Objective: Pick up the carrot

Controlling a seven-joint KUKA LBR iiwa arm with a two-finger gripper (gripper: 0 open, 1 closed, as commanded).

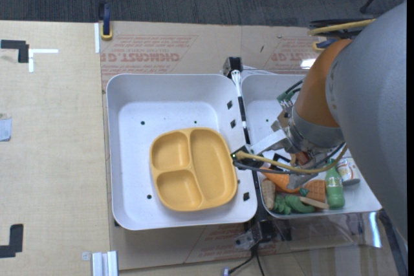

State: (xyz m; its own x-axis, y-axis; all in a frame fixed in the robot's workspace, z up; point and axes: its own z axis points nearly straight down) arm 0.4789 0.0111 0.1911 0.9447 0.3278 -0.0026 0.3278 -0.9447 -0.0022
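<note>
Lower right of the frame: the carrot (315, 191) lies in the near corner of the right bin (257, 114), packed in among clutter. A green bottle (334, 192) stands touching its right side, and a green pod-shaped toy (290, 205) lies just below-left. Part of the carrot is hidden under the wrist.

The arm (323, 94) hangs over that bin. The tool (292, 165) sits low, just up-left of the carrot. Cables and shadow crowd it, so I cannot tell whether it is apart or together.

The left bin (129, 139) holds a yellow divided plate (194, 168), well apart from the work.

Handling, as a guess: it looks like a moulded toy, light, stiff and smooth-skinned. It is likely slippery, and the taper may let it squirt out. The best hold looks to be across the thicker middle, crosswise to its length and clear of the bottle. The risk is that neighbours get nudged or grabbed instead.
</note>
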